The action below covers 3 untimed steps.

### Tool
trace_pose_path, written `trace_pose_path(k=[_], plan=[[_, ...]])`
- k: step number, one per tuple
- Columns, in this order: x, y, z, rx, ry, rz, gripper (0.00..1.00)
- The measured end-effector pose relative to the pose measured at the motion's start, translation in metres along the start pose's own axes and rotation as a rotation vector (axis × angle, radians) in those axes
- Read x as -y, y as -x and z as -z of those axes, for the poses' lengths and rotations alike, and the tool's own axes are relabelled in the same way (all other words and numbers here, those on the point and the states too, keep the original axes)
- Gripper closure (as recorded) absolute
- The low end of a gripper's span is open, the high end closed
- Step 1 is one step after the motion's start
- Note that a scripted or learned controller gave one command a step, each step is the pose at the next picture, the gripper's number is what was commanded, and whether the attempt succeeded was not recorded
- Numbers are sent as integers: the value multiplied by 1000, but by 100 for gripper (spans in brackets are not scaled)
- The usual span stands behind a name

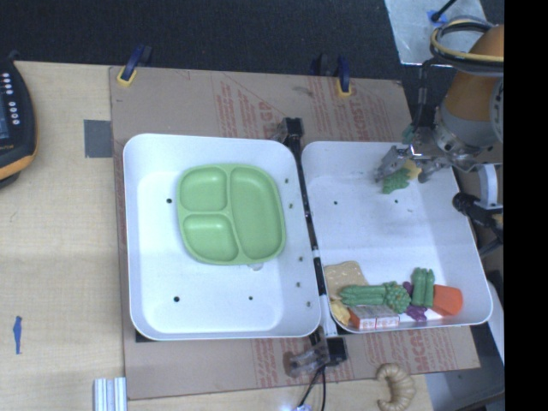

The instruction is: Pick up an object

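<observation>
A small green toy vegetable (395, 181), knobbly like a broccoli floret, sits between the tips of my pincer (399, 171), which is closed on it near the far right part of the right bin (360, 229). Whether the floret hangs clear of the bin floor or touches it, I cannot tell. Above my wrist the orange band of my arm (476, 75) shows at the right edge. Along the near edge of the same bin lies a crowd of toy food: a tan bread slice (344, 274), a green pea pod (364, 294) touching another knobbly green piece (396, 297), a green pepper-like piece (422, 284), an orange carrot piece (448, 299) and a small red-and-white box (375, 318). The left bin (154, 229) holds 1 green plate (231, 213) with 3 compartments. A tan curled object (397, 385) lies on the bench, outside the bins.
</observation>
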<state>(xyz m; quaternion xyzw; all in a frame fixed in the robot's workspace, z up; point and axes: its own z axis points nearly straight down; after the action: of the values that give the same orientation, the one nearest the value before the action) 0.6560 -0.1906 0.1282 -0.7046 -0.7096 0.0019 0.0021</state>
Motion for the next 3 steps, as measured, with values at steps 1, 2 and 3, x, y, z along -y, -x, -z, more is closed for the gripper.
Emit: trace_pose_path(k=[1,2,3], plan=[[0,-28,-38,-1,-2,1,0],[56,25,16,3,2,-10,0],[5,20,-38,2,6,0,0]])
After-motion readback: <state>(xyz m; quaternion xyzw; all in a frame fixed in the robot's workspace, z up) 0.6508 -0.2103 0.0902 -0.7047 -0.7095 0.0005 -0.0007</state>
